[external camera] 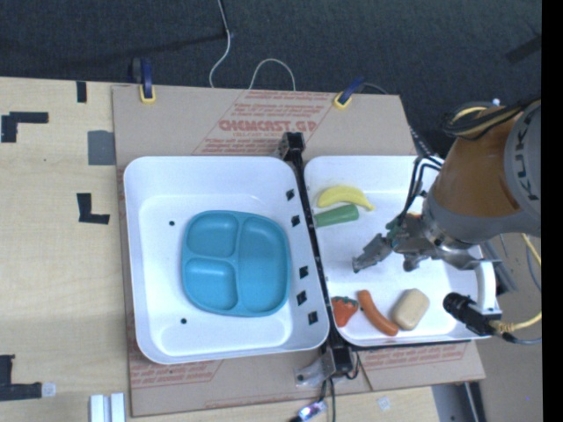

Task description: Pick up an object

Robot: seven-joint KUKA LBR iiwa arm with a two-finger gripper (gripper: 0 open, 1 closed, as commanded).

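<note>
My gripper [388,263] hangs over the middle of the right bin [387,170], open, with nothing between its fingers. A yellow banana [343,197] lies at the bin's far left, and a green vegetable [337,216] rests right below it. Along the near edge sit a small red piece [345,309], an orange carrot [376,314] and a beige potato-like lump [410,309]. The carrot and the lump lie just in front of the gripper, apart from it.
The left bin [145,236] holds a blue divided plate [236,263]. A black divider [303,236] runs between the two bins. The arm's grey and orange body [479,178] covers the right bin's right side.
</note>
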